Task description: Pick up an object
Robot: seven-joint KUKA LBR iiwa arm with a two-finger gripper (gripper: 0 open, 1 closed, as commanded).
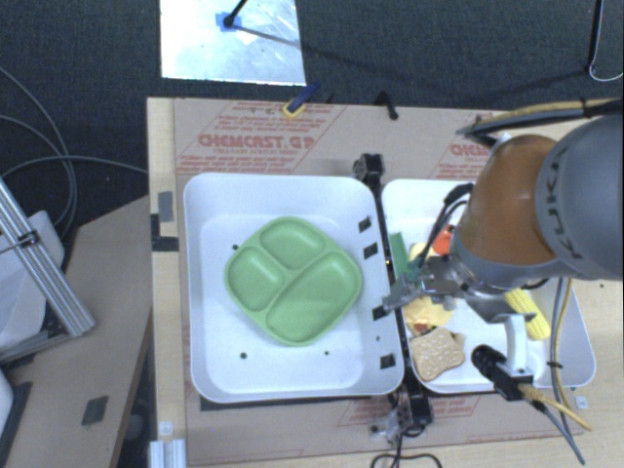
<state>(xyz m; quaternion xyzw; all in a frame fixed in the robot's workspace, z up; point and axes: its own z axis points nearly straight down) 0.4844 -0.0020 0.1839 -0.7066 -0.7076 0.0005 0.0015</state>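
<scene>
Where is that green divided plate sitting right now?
The green divided plate lies in the middle of the left white bin, across the divider from the arm's gripper.

1. The grey arm (585,193) reached in from the right of the camera view, its thick upper segment lying across the upper right corner.
2. The orange band (512,203) above the wrist faced the camera, broad and rounded, with the grey wrist collar just below it.
3. The pincer (414,289) pointed left and downward from the wrist, at the lower left of the arm's bulk.
4. Its tips were too dark and small to judge.
</scene>
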